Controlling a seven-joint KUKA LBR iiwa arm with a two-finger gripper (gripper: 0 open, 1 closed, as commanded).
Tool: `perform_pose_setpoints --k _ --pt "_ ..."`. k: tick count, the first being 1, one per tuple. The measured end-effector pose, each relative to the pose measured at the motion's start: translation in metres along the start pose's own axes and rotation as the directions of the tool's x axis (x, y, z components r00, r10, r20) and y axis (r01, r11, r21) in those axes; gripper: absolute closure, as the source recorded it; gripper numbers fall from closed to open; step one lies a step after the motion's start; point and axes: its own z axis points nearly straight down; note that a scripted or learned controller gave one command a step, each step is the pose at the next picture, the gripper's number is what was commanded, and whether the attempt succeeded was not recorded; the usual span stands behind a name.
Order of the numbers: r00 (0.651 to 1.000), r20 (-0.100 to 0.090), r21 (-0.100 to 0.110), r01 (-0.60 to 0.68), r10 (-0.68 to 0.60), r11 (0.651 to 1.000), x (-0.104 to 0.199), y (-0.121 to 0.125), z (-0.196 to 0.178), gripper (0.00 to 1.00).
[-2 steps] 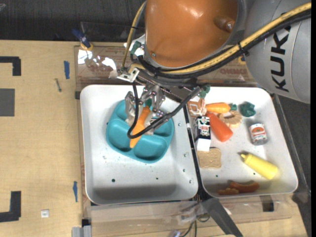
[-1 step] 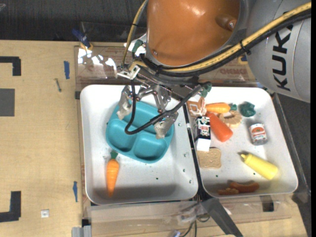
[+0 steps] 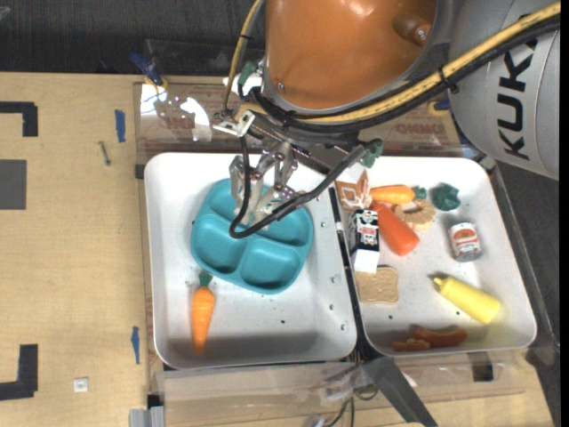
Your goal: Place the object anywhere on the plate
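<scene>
My gripper (image 3: 262, 185) hangs over the far part of the teal plate (image 3: 258, 256), fingers spread, nothing between them. The toy carrot (image 3: 203, 314) lies near-left of the plate, just beside it. I judge picking it up comes next.

A pale wooden counter (image 3: 71, 238) fills the left side, its surface marked with black corner brackets (image 3: 21, 118) and short strips of blue tape (image 3: 119, 124). Beyond its far edge runs a dark, nearly black backdrop (image 3: 107, 16). Two shallow white bins (image 3: 169, 327) sit side by side on the counter. Bright overhead light glares off the clear plastic sheeting (image 3: 178, 109) behind them.
</scene>
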Motion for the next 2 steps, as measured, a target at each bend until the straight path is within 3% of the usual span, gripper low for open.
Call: perform_pose_setpoints --k 1,2 --pt "0.998 -0.018 -0.008 -0.057 0.056 0.998 0.058 -0.027 0.166 1.0" --pt "0.914 -0.01 -0.012 0.405 -0.405 0.914 0.091 -0.025 0.267 1.0"
